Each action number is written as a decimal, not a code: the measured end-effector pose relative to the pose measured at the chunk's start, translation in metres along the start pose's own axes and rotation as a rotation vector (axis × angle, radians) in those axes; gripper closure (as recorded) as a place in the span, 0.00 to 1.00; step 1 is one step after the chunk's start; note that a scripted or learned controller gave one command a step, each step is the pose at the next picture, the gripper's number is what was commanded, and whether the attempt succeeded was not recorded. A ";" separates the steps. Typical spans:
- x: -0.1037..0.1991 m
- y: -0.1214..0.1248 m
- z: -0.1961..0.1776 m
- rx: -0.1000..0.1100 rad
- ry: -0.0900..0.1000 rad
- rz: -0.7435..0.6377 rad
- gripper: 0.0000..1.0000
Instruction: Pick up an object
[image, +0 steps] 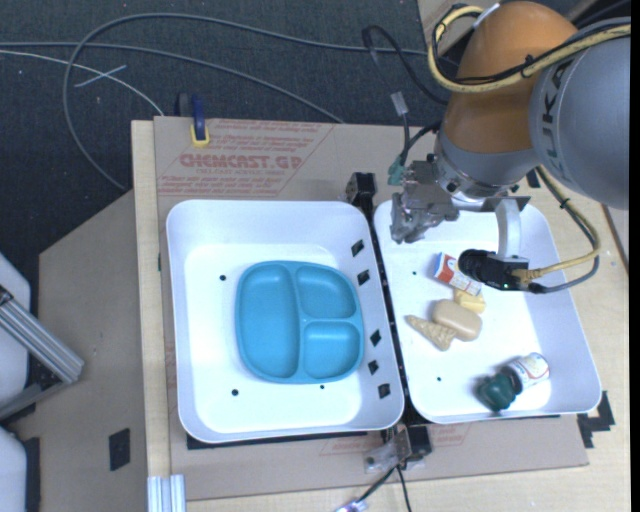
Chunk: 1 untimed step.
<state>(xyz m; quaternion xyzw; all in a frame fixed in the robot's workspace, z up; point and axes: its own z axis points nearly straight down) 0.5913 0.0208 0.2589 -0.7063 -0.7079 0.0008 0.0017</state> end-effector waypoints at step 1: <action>0.041 -0.021 0.023 0.001 -0.001 0.001 1.00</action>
